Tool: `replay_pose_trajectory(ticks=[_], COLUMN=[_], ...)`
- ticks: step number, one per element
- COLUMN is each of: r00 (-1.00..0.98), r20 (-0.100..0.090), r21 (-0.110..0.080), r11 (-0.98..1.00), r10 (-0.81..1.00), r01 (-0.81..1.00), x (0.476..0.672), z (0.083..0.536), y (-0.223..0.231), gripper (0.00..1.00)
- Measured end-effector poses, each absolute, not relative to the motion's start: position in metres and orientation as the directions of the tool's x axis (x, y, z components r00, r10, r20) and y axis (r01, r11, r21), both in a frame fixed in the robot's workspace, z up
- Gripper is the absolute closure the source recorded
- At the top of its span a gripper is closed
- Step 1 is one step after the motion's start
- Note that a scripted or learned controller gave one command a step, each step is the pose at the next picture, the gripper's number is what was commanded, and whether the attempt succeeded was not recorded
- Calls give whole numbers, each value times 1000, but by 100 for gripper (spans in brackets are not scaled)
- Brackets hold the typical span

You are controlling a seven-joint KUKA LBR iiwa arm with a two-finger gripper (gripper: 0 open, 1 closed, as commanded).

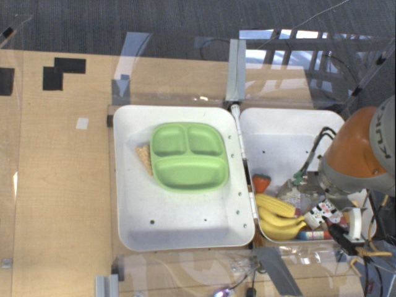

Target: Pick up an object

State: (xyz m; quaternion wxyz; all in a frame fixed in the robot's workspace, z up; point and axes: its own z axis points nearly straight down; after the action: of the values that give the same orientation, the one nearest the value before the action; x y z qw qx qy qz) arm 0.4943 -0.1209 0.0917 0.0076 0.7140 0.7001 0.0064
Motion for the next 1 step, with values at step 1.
replay_pose_trajectory(ticks=[1], r00=[-43], r20=[-4], r21=[21], r11=[43], r10=[999], r01=[999], x=[568], z=[91], y=[-99], gripper=[0])
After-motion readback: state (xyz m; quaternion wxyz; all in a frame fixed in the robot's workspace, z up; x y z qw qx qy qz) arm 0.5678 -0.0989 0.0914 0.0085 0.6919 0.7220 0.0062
